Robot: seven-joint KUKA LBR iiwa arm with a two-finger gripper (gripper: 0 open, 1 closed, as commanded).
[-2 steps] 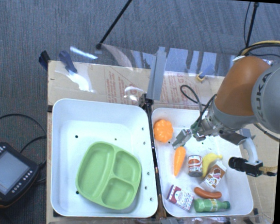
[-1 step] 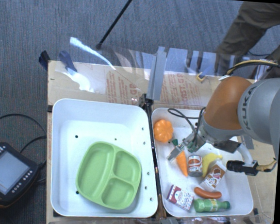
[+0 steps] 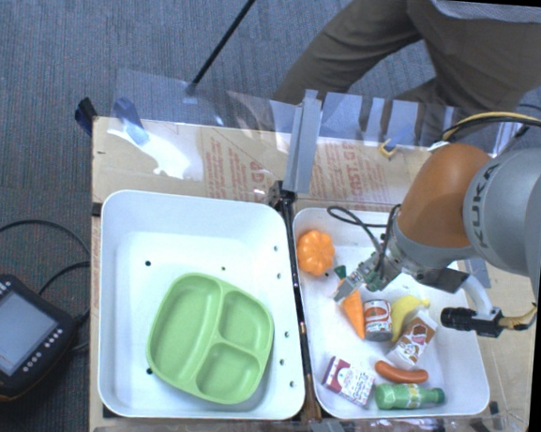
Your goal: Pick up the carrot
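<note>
We see the gripper (image 3: 352, 285) in the right bin (image 3: 478, 370), touching the carrot's (image 3: 354, 312) top. We cannot tell how its jaws stand.

An orange toy carrot (image 3: 353, 313) is lying in the right-hand white bin (image 3: 478, 379), toward its left half, its broad end pointing up and to the left and its body tapering to a point down and to the right. It is resting just below a round orange fruit (image 3: 315, 252) and sitting right beside a small can (image 3: 377, 318).
</note>
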